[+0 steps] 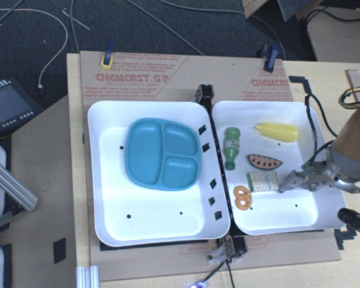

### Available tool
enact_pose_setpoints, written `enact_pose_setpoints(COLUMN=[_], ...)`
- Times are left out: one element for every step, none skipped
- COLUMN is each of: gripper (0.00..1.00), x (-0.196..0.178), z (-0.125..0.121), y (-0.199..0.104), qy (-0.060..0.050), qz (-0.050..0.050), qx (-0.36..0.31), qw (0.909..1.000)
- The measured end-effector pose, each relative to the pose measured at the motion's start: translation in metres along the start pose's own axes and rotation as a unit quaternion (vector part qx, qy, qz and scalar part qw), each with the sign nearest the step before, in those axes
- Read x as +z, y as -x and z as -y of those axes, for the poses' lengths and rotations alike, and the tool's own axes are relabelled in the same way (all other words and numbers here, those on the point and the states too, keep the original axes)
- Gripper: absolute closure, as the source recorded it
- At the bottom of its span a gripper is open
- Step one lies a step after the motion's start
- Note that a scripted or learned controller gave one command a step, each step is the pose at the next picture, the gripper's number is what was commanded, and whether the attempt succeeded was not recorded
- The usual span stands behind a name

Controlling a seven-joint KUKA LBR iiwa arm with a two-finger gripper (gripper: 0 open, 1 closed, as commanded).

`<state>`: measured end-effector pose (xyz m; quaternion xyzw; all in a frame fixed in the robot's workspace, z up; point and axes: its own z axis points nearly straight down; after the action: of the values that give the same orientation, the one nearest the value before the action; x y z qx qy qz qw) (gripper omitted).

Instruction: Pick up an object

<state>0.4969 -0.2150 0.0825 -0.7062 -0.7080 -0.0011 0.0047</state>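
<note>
Arm enters from the right edge of the right bin (324,218) — grey link, with the orange band showing at the frame's margin above the wrist. Wrist angled low over the bin's right side. Gripper (286,186) points left toward the bin's middle, fingers close to the floor — nothing visibly held between them. Finger spacing too small to read.

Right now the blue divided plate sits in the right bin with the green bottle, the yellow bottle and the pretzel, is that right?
Not quite. The camera view shows the blue divided plate alone in the left bin. The green bottle, the yellow bottle and the pretzel are in the right bin, as you said.
</note>
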Motion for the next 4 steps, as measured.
enact_pose_setpoints(gripper=[1.00,1.00,1.00,1.00], x=[-0.013,-0.056,-0.100,-0.153], z=[-0.001,-0.002,-0.004,-0.005], y=[0.001,0.001,0.004,0.004], qy=[0.002,0.005,0.005,0.006], qz=[0.002,0.005,0.005,0.006], qx=[0.001,0.001,0.001,0.001], qw=[1.0000,1.0000,1.0000,1.0000])
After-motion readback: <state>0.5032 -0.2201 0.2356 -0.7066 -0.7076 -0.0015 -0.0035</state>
